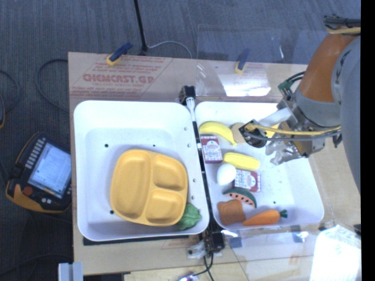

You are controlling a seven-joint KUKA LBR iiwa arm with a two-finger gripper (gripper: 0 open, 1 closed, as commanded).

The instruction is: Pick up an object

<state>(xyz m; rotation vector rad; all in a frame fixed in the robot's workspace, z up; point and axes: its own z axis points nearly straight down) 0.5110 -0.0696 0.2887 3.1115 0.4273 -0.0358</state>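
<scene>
Side by side on the worktop (pixel 176 78): left bin (pixel 99 122) at 9 o'clock, right bin (pixel 296 186) at 3 o'clock. In the left bin, toward 6 o'clock, a divided plate (pixel 149 186), leaf (pixel 190 216) at its 4 o'clock corner. In the right bin, banana (pixel 215 130) at 11 o'clock, carton (pixel 211 148) just beneath. At centre a long fruit (pixel 241 160), egg (pixel 226 174) at its 7 o'clock, second carton (pixel 251 182) at its 5 o'clock, melon slice (pixel 241 195) below. Carrot (pixel 262 217) at 6 o'clock.
</scene>
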